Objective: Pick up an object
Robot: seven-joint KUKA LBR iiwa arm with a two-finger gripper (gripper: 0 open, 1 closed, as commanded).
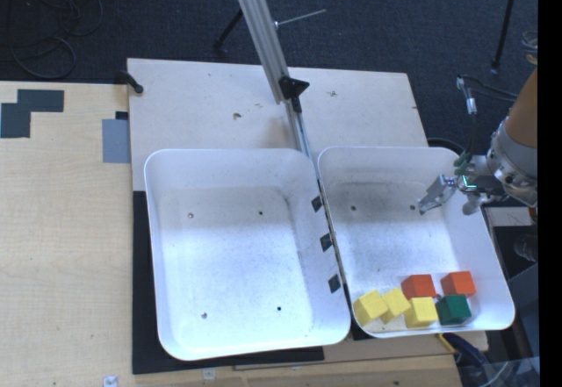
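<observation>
1. The pincer [442,192] hangs over the upper right part of the right bin [386,201], near that bin's right rim, reaching in from the right edge of the camera view.
2. Its metal fingers [432,197] point left and slightly down toward the bin floor. They are small and partly blurred, so I cannot tell how far apart they stand.
3. Nothing shows between the fingers, and whether their tips touch the bin floor cannot be told.
4. The blocks to pick from sit well apart from the pincer, bunched in the near right corner of the right bin.
5. In that cluster, an orange block [419,286] and a second orange block [458,283] form the back row.
6. In front of them lie a yellow block [371,306], a smaller yellow block [394,300] touching it, a third yellow block [421,312], and a green block [454,310] at the right end, just below the second orange block.
7. The left bin [233,254] lies beside the right one, their rims meeting along the middle, where black clips [326,241] sit.
8. Both bins rest on the counter [211,104]; a slanted metal bar [262,30] rises from behind the bins' junction.
</observation>
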